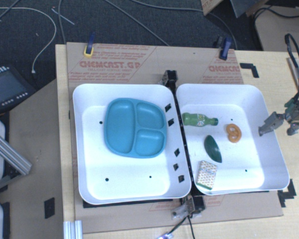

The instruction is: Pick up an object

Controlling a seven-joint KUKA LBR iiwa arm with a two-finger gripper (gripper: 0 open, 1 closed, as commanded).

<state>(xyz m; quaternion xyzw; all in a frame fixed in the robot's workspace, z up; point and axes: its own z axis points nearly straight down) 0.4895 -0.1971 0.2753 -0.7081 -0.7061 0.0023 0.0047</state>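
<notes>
While "CHEMCAST GP" marks the board (109, 63) twice, the right bin (269, 148) holds one bottle (199, 119), pretzel (233, 132), leaf (213, 149) and packet (207, 175); gripper (283, 126) released.

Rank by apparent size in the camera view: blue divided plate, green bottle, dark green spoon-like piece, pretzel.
1. Blue divided plate, by far.
2. Green bottle and dark green spoon-like piece: too alike to rank.
3. Pretzel, smallest.

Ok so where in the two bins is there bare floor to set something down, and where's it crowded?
Left bin: bare floor along the near edge, below the blue divided plate. Right bin: bare on the right, past the pretzel, and along the far edge above the green bottle. Crowded near the divider, where bottle, dark green piece and patterned packet cluster.
</notes>
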